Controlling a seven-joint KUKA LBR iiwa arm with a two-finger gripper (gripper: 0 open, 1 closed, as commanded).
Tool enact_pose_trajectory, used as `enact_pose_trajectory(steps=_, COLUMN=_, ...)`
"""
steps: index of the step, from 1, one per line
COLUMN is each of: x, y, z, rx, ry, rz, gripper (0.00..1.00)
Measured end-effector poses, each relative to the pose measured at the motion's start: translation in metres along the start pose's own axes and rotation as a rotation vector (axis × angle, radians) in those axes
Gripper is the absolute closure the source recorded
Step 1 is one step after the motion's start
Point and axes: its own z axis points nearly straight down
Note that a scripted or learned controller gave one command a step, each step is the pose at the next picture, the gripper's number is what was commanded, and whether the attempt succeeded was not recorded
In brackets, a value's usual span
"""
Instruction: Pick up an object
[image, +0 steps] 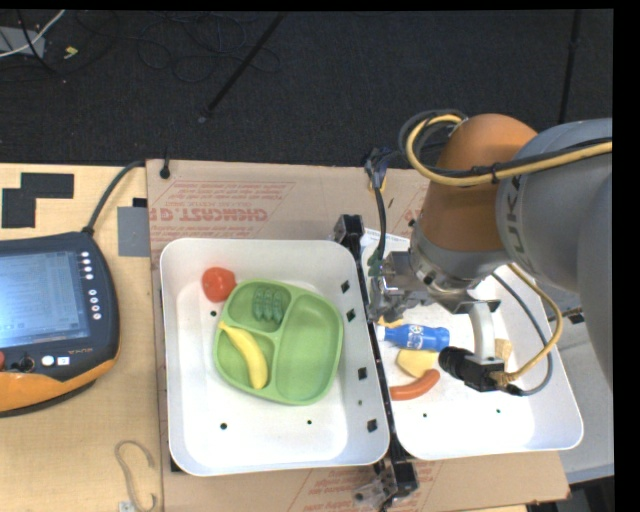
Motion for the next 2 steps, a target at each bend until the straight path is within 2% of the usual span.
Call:
enact_pose_trajectory(steps=1, x=0.043, y=0.014, z=0.005, rx=0.001, ry=-0.001, rz=0.002, gripper=1.00)
enact_pose_trajectory(steps=2, x=0.051, y=-0.001, z=0.011, rx=0.005, ry=-0.002, rz=0.004, gripper=1.00)
